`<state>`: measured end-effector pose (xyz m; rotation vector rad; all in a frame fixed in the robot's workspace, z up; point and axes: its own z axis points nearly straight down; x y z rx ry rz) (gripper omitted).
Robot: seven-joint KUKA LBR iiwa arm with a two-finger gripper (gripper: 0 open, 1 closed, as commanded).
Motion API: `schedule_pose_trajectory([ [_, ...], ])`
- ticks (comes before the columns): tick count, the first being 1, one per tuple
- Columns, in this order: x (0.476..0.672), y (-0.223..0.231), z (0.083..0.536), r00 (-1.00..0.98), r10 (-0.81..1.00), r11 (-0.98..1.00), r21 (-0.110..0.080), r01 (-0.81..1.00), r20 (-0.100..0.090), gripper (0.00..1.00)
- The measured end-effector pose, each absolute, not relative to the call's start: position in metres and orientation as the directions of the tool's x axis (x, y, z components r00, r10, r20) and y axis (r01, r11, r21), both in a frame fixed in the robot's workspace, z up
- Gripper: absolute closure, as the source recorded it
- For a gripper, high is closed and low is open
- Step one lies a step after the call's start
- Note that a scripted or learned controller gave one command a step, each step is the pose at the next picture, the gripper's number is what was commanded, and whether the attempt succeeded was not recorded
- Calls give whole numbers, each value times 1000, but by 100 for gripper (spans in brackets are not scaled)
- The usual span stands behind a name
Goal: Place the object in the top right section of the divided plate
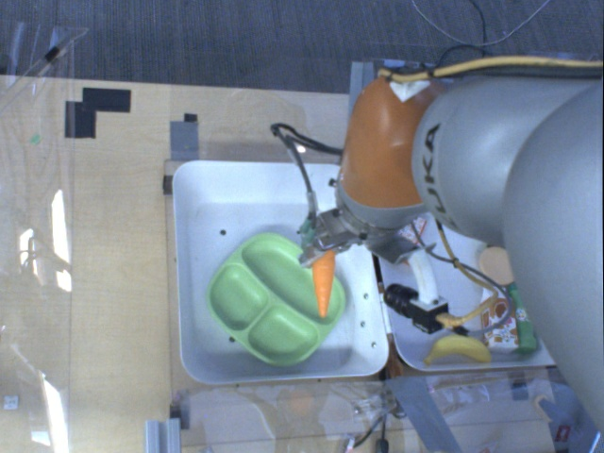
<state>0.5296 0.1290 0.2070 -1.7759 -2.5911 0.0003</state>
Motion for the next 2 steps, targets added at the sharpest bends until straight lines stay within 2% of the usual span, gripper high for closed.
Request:
schedule_pose_trajectory([
  [1,530,129,207,-361,933,361,0,933,0,0],
  [2,488,119,116,-342,940,342,3,940,2,0],
])
